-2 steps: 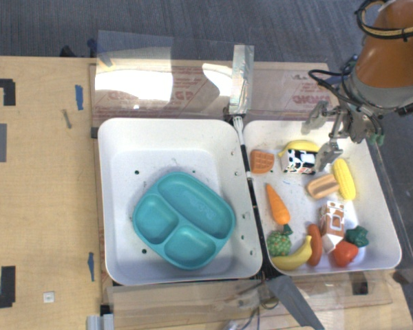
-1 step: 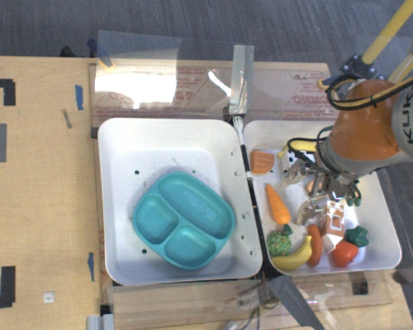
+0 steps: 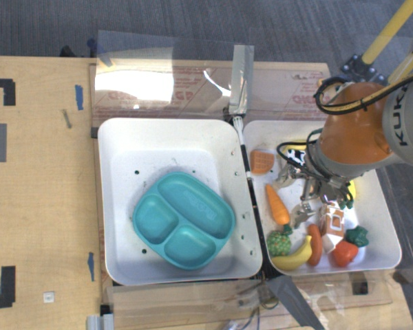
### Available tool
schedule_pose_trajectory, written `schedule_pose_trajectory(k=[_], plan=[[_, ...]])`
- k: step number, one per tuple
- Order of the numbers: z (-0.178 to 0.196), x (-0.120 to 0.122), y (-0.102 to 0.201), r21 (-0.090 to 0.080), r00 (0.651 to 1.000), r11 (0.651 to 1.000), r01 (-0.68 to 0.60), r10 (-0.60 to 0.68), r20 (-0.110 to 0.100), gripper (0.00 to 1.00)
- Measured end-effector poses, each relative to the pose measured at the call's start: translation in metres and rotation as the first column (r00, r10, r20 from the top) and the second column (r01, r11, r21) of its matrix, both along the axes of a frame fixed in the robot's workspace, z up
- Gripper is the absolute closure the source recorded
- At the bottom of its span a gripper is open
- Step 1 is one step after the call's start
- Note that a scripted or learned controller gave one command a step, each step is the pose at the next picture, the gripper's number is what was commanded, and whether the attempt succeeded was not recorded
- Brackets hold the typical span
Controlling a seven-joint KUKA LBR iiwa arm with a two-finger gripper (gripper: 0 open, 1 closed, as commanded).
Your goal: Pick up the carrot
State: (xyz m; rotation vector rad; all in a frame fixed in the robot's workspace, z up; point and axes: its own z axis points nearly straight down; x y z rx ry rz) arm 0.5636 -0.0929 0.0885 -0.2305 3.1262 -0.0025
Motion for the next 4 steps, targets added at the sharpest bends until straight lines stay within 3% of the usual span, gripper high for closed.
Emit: schedule_pose_trajectory(k=[1,3,4], plan=[[0.0003,-0.037,0.0001,0.002,0.991,0.991,0.136,-0.136,0.004,0.0],[-0.0005,-0.0316,-0.0003,0.001,0.979,0.979,0.205,-0.205,0.0,0.0],[-0.0003,-0.0309,0.0,0.001,0.988,0.988,-0.156,0.156,0.004,0.0]])
